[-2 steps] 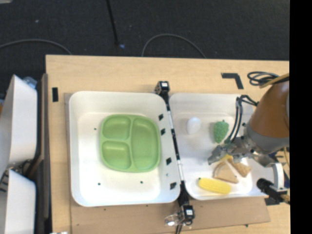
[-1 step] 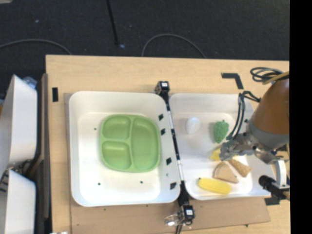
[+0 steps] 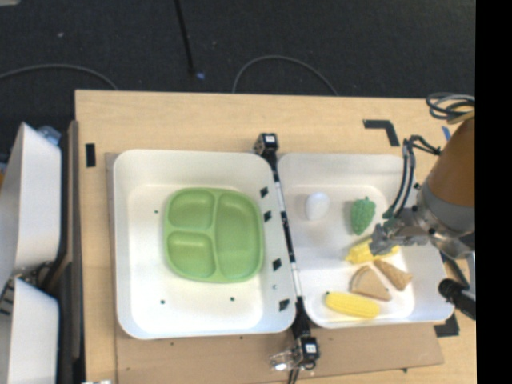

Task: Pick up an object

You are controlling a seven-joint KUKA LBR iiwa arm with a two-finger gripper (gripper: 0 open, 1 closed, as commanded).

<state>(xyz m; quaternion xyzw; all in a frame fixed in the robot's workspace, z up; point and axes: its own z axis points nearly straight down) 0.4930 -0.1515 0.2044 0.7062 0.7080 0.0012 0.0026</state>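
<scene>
The gripper [image 3: 382, 241] is seen low over the right bin [image 3: 336, 170], reached in from the right beneath the grey arm [image 3: 452, 184] with its orange band. Whether it is released or clenched cannot be told at this size, and nothing can be made out as held by it. It is placed just above a small yellow piece [image 3: 359, 254], with which contact cannot be confirmed.

Six things are counted in the right bin: one white egg-like object [image 3: 317, 206], one green leafy toy [image 3: 362, 214] beside it, the small yellow piece, two tan wedges [image 3: 370, 283] [image 3: 394, 274] just below the gripper, and one yellow corn cob [image 3: 350, 304] nearest the front rim. One green divided plate [image 3: 214, 234] is laid in the left bin [image 3: 132, 294].
</scene>
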